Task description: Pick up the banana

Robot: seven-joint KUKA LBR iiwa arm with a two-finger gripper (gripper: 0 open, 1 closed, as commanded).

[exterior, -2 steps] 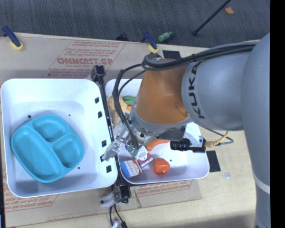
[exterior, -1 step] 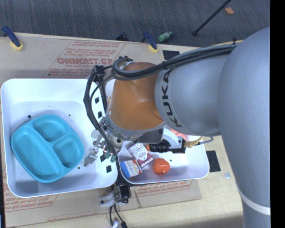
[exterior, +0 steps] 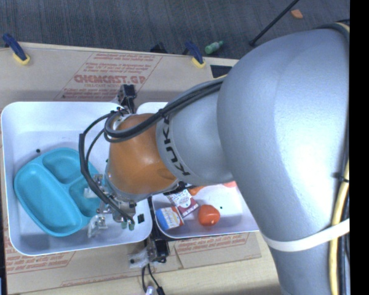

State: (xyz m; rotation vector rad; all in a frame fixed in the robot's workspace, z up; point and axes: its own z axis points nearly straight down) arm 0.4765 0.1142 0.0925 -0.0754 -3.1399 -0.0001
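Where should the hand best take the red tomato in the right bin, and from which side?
Probably across its round middle, coming straight down from above. The tomato is ball-shaped, with no handle or edge to catch. Small packets lie close on its left, so coming in from that side looks blocked.

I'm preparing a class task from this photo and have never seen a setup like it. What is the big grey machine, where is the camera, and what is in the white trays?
The grey shape is a robot arm with an orange band; the camera looks down from above at a slant. Its gripper sits low in the left bin, beside a turquoise divided tray. The right bin, largely hidden by the arm, shows a tomato-like red item and small printed packets. Nothing visibly sits in the gripper.
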